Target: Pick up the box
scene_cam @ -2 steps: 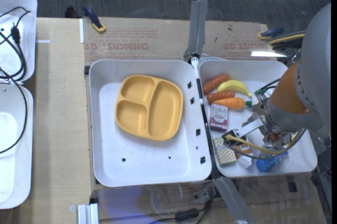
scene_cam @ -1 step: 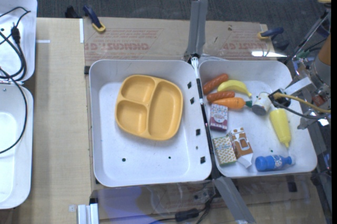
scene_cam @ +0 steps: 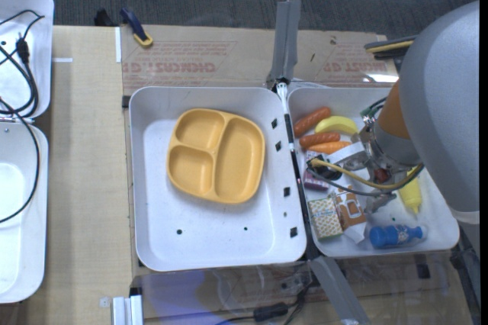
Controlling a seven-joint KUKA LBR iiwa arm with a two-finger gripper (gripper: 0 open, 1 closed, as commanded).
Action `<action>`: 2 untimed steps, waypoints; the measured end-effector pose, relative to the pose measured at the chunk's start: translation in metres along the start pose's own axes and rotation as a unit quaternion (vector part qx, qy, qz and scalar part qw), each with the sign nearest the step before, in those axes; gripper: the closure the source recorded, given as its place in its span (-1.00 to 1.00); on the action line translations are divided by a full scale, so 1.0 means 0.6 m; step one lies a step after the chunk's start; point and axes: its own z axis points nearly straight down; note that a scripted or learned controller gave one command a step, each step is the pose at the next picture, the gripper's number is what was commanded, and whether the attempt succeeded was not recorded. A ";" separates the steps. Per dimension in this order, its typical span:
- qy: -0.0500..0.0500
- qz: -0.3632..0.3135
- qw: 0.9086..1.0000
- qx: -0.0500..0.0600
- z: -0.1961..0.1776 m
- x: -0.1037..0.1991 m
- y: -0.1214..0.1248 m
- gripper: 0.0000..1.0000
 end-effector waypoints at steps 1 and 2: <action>0.000 -0.042 0.999 0.000 0.000 0.021 0.112 -1.00; 0.003 -0.028 1.000 0.015 -0.004 0.160 0.177 -1.00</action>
